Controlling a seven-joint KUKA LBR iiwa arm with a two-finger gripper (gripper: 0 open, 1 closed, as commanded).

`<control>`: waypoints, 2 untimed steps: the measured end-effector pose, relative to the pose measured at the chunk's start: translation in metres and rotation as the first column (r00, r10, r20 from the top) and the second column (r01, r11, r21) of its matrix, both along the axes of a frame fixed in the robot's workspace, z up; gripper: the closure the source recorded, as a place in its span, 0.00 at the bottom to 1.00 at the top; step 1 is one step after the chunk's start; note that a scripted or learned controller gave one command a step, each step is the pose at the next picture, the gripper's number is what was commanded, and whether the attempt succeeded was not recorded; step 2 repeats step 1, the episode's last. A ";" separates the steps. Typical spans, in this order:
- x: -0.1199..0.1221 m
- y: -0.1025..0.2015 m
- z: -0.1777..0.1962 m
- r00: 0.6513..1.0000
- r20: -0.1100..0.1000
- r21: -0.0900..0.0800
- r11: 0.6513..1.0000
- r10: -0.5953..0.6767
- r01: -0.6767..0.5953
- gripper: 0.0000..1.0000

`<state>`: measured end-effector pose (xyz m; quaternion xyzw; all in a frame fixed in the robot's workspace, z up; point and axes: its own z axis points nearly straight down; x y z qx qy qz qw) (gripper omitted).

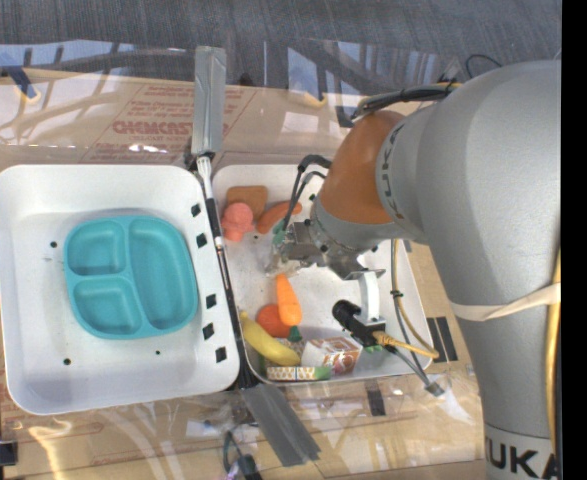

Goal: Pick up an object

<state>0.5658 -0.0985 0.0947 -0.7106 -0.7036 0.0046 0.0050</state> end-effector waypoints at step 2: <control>0.015 0.011 0.128 0.983 0.008 -0.001 0.983 -0.182 0.182 1.00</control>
